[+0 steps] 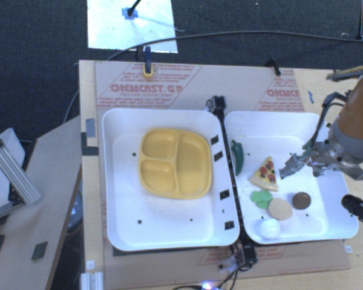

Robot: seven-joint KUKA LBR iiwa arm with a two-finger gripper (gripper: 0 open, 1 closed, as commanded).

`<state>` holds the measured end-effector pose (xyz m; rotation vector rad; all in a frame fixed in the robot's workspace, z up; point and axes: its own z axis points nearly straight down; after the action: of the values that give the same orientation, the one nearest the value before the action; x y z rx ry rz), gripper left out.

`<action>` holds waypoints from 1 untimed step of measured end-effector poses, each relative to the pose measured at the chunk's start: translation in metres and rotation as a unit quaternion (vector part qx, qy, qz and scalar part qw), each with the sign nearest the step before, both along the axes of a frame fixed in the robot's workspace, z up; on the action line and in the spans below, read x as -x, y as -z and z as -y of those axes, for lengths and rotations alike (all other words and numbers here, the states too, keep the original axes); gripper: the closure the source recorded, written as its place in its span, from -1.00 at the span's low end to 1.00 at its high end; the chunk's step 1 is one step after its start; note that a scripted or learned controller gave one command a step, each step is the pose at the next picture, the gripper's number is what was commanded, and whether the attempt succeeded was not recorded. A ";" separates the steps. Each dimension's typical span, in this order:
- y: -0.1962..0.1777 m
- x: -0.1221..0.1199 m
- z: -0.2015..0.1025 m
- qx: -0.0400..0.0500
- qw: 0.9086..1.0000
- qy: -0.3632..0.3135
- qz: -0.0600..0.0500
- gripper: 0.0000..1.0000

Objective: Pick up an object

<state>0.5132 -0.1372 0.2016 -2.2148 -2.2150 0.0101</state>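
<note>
Fixed overhead camera, slanted down, both bins

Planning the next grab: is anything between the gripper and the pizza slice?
Nothing visible. The gripper hangs just right of the pizza slice, with bare right bin floor between them. The green pepper lies on the slice's far side.

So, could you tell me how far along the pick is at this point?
Nothing looks picked yet. The pizza slice, green pepper, brown disc, tan disc, green piece and white ball all lie in the right bin. In hand: the gripper sits just right of the pizza slice, nothing visibly between its fingers. Left: grasping and lifting an item.
</note>
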 end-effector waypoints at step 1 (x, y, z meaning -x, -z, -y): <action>-0.006 -0.003 0.000 0.001 1.000 -0.002 0.006 -1.00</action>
<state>0.5161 -0.1368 0.2079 -2.2181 -2.2256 -0.0012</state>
